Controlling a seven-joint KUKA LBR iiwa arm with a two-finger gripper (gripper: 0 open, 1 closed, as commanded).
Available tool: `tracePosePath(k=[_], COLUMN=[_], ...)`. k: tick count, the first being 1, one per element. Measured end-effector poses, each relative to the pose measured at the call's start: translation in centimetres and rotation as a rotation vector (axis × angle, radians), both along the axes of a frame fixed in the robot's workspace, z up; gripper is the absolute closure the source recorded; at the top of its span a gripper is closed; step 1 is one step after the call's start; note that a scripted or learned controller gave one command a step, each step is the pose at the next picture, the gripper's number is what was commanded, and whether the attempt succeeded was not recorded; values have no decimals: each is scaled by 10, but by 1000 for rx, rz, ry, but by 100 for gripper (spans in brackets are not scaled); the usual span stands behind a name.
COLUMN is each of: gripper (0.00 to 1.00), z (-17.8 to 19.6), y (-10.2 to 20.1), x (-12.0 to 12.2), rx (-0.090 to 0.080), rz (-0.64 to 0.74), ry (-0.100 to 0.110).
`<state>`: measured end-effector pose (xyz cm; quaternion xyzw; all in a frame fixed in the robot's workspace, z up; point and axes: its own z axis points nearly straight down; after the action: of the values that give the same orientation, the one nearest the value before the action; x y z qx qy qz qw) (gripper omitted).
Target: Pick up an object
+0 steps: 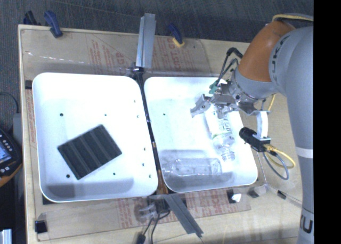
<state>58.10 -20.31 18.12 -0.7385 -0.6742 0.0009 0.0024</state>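
We cannot tell how the hand [213, 104] is set, its tip blurring into a clear plastic bottle with a white label [221, 131] lying along the right white bin's [176, 91] right wall. A second clear bottle [191, 165], hard to make out, hugs that bin's front edge. The left white bin [53, 91] offers open room around a black ribbed rectangular pad [89, 151].

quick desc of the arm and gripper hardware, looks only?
Grey arm with rounded links and a broad orange band above the wrist. The gripper is small, metallic grey with a green spot, and dark cables loop from the wrist. A yellow cable trails beside it.
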Motion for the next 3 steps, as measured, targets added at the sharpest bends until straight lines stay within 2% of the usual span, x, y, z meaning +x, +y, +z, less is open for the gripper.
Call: tracePosePath(k=[1,2,3], gripper=[0,0,0], z=[19,-21,-45], y=[-3,2,-1], x=[-20,15,-14], rx=[0,-2,-1], rz=[-23,52,60], ry=[1,-2,-1])
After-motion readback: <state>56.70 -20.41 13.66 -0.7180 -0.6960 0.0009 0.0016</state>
